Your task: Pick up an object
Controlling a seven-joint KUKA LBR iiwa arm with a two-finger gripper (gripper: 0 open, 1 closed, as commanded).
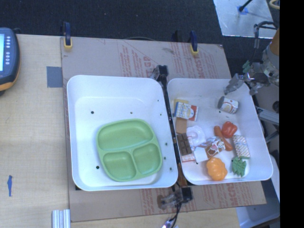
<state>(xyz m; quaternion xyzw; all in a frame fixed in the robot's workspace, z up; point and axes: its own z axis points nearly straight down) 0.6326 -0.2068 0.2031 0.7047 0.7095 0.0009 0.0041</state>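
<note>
- Nearest, at the front edge of the desk (33, 151), a black clamp (176, 197) sits just in front of where the two white bins meet.
- The left bin (76, 127) holds a green divided plate (129, 149), lying flat toward the near right part of that bin, with one long compartment on its far side and two smaller ones on its near side.
- In the right bin (259, 170), closest to the front, an orange round fruit (216, 169) lies just left of a green leafy piece (239, 166).
- A little farther back, a patterned packet (241, 147) lies near the right wall, with a small brown and white packet (216, 147) to its left and a dark bar (184, 145) by the left wall.
- A crumpled clear wrapper (195, 136) lies between the dark bar and a red pepper (229, 128), which touches an orange carrot-like piece (219, 132).
- Farther still, a blue and white box (184, 109) lies by the left wall, and a small grey can (228, 105) lies on its side toward the far right.
- At the far right corner of the right bin, the hand (236, 83) hangs just beyond the can; nothing shows between its fingers, and I cannot tell how wide they stand.
- Beyond the bins, two blue clamps (67, 36) grip the far edge of the cardboard sheet, and a tablet-like controller (8, 57) rests at the far left.
</note>
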